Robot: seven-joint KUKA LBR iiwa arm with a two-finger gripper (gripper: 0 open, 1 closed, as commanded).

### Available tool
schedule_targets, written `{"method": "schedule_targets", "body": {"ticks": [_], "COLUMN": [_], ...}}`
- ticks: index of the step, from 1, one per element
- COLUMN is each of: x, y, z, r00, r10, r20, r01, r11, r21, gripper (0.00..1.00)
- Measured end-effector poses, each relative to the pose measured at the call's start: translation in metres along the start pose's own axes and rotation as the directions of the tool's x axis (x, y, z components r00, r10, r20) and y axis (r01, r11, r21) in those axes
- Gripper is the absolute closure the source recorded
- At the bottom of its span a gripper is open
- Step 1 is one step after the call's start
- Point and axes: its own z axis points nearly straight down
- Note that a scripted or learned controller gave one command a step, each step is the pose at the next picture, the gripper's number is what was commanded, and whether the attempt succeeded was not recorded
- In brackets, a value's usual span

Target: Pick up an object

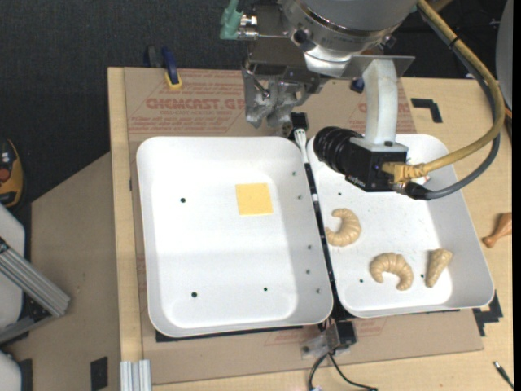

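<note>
Gripper (273, 108) sits above the far rim of the left bin (155, 218); jaw state cannot be told. Yellow square (254, 199) lies below the jaws. Three croissants (344, 227) lie in the right bin (464, 243), well right of them.

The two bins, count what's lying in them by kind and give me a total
Croissants: 3 — one, a second and a third, all in the right bin
Yellow square slice: 1, in the left bin
Total: 4
</note>
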Motion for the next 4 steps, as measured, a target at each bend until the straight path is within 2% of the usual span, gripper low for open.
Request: {"method": "schedule_targets", "body": {"ticks": [1,2,3,4], "x": [-0.002,0.0,-0.002,0.0], "y": [0.014,-0.003,0.009,-0.003], "z": [0.197,0.004,0.194,0.044], "r00": [1.0,1.0,1.0,1.0], "r10": [0.004,-0.001,0.004,-0.001], "r20": [0.014,-0.004,0.014,-0.002], "r01": [-0.004,0.001,-0.005,0.001], "r11": [1.0,1.0,1.0,1.0], "r21": [0.028,-0.005,0.029,-0.003], "gripper": [1.0,1.0,1.0,1.0]}}
